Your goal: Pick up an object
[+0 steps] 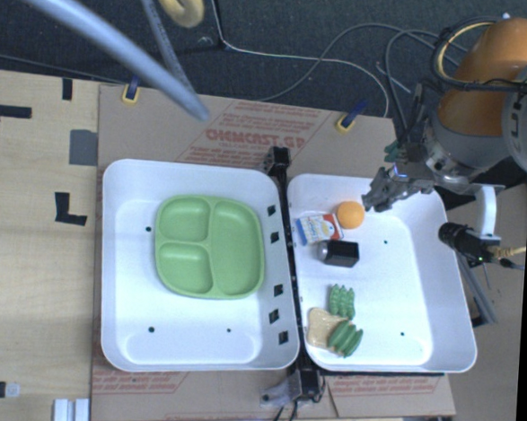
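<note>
The right bin (420,288) holds an orange ball (350,215), a small blue-and-white carton (316,228), a black block (339,252), a green ridged piece (341,301), and a beige piece with a green pod (334,332). My gripper (381,193) hangs over the bin's far edge, just right of and above the orange ball. Nothing shows between its fingers. The arm's grey body with its orange band (489,77) rises behind it at the upper right.
In the left bin (126,240) lies a green divided plate (211,246). A black clip divider (284,242) runs between the bins. Cables trail over the dark mat at the back. A grey pole (105,37) slants across the upper left.
</note>
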Robot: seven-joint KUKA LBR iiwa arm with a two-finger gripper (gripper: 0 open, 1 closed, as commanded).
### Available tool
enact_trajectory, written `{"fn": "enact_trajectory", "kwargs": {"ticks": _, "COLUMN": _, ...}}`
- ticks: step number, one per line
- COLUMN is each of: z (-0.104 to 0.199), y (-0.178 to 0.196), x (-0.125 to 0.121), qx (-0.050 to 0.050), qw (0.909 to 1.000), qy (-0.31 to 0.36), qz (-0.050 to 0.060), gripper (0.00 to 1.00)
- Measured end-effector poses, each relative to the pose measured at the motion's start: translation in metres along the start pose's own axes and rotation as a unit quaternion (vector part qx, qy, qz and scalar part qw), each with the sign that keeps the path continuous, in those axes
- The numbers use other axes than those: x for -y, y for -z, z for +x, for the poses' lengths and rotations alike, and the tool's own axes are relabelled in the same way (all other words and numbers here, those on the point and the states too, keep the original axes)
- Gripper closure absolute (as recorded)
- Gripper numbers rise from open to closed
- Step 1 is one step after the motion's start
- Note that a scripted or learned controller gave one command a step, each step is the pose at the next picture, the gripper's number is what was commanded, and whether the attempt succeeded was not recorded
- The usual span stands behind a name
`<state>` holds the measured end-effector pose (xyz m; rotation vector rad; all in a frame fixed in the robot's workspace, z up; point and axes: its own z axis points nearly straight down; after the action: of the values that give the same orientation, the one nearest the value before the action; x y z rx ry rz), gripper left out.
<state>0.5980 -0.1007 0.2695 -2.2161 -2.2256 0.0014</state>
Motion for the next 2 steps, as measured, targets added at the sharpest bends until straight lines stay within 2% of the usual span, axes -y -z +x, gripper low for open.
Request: {"fn": "enact_trajectory", "kwargs": {"ticks": 2, "z": 0.108, "y": 0.000, "x": 0.006, "qx": 0.000, "qw": 1.0000, "qy": 0.000, "qz": 0.000, "gripper": 1.00}}
